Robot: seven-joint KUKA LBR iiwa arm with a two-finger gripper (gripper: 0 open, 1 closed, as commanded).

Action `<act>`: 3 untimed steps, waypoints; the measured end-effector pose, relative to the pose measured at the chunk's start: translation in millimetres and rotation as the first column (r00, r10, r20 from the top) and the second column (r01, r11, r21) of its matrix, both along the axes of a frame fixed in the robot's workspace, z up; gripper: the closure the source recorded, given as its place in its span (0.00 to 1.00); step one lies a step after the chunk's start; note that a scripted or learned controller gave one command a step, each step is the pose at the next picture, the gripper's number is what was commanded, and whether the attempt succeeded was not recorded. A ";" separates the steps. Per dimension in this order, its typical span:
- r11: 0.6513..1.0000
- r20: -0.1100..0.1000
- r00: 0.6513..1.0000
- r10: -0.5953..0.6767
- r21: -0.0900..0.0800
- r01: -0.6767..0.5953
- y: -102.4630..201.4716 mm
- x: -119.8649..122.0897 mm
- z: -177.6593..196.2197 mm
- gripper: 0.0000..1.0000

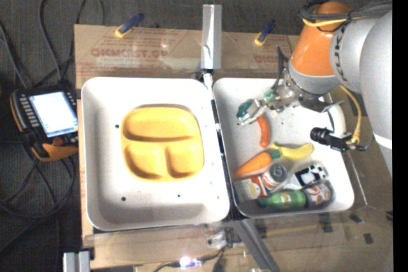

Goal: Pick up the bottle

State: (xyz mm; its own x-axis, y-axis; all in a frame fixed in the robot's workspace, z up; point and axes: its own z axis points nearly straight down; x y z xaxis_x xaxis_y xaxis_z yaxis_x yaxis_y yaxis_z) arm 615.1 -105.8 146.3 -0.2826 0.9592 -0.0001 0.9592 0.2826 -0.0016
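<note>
Green bottle (284, 200) lies on its side at right bin's (347, 197) near edge. Gripper (258, 108) hovers over far-left corner; jaws' state cannot be told.
</note>
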 end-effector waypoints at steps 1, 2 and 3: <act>0.946 -0.010 0.946 0.323 0.001 -0.323 -18.0 50.9 -55.0 0.00; 0.945 0.001 0.945 0.326 -0.009 -0.326 -17.8 54.4 -42.1 1.00; 1.000 0.001 1.000 -0.005 -0.002 0.005 58.4 53.3 37.5 1.00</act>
